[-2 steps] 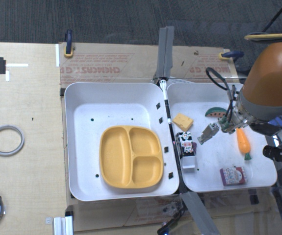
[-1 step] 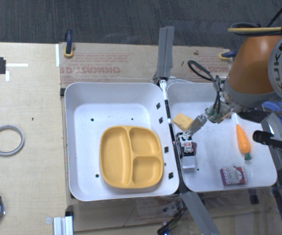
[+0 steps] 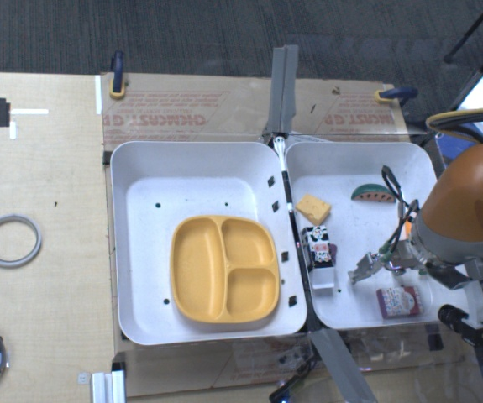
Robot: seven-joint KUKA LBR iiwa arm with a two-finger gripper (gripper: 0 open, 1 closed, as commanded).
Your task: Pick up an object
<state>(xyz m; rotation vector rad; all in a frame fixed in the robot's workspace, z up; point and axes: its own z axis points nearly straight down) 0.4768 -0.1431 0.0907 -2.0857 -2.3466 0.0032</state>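
Arm [image 3: 464, 204]: reaching in from the right, sitting over the right bin [image 3: 342, 162].
Hand [image 3: 365, 269]: hanging low over the right bin's floor, fingers spreading narrowly, gripping nothing.
Objects in right bin: yellow block [image 3: 313, 208] lying near the divider; black-and-white carton [image 3: 319, 248] lying just below it; watermelon slice toy [image 3: 373, 193] resting toward the far wall; red packet [image 3: 398, 301] lying just beside the hand.
Left bin [image 3: 140, 191]: carrying a yellow divided plate [image 3: 224, 269].
Desk [image 3: 48, 309]: bearing a grey tape ring [image 3: 10, 240] at left.

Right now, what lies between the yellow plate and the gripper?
In the camera view, between the yellow plate and the gripper lie the bins' divider wall and a small black-and-white object.
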